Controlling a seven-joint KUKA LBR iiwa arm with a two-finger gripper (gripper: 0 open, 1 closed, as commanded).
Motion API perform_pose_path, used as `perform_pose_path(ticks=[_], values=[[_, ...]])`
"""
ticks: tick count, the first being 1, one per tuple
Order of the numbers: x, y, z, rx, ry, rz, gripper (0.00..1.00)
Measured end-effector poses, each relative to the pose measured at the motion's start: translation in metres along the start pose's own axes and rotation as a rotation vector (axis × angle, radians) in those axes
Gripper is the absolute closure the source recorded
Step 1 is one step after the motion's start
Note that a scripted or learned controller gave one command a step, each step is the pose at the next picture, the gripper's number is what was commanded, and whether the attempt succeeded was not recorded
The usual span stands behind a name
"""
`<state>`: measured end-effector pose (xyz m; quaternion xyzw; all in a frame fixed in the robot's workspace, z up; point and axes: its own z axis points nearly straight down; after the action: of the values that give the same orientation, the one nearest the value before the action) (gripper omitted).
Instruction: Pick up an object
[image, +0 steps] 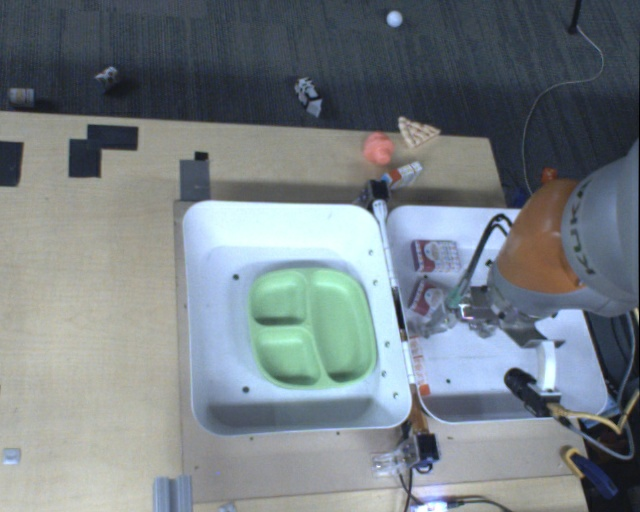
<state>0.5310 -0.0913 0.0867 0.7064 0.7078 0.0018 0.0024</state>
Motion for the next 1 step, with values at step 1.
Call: perform_pose_path(ticks=[1], values=[[0.0002,0.0022,-0.0116,-0.006,-0.001,-0.001,1.00]])
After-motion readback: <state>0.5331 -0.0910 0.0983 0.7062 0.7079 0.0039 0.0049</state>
